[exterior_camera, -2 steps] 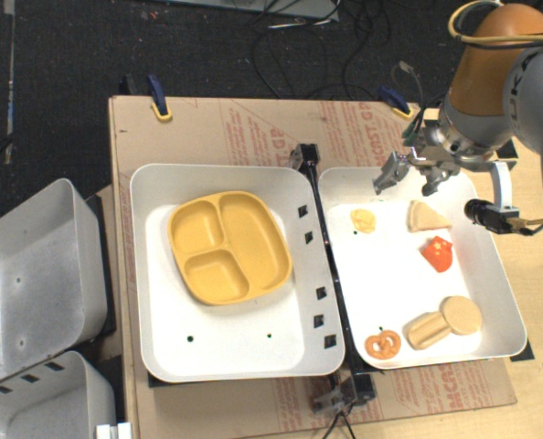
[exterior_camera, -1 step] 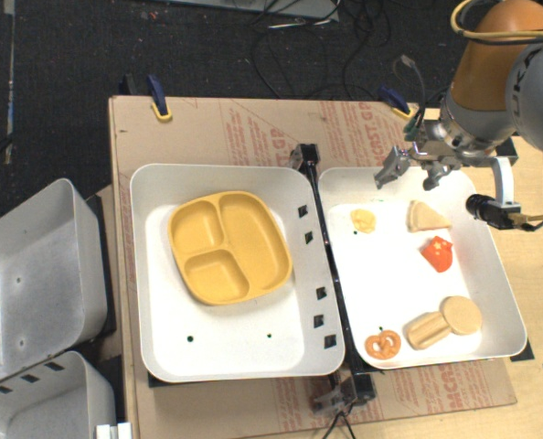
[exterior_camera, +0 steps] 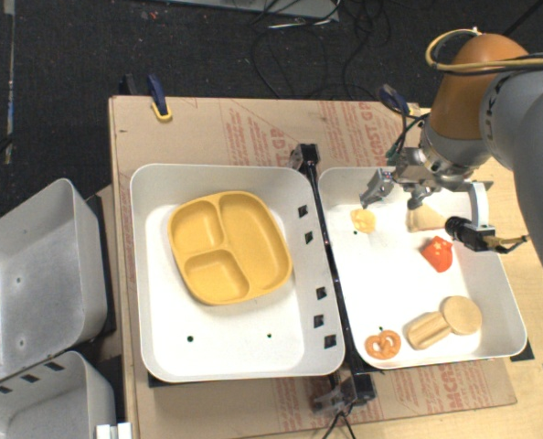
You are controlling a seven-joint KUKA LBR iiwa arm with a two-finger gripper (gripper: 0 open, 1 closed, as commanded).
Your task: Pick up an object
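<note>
End effector (exterior_camera: pixel 400 190) hovers open, small yellow piece (exterior_camera: pixel 364 219) just beside it.

The jaws (exterior_camera: pixel 399 191) hang open above the right bin (exterior_camera: pixel 500 286), beside a yellow piece (exterior_camera: pixel 364 219).

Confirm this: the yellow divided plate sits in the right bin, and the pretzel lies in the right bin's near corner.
Wrong bin for the plate. The camera view shows the yellow divided plate in the left bin; the pretzel does lie in the right bin's near corner.
</note>
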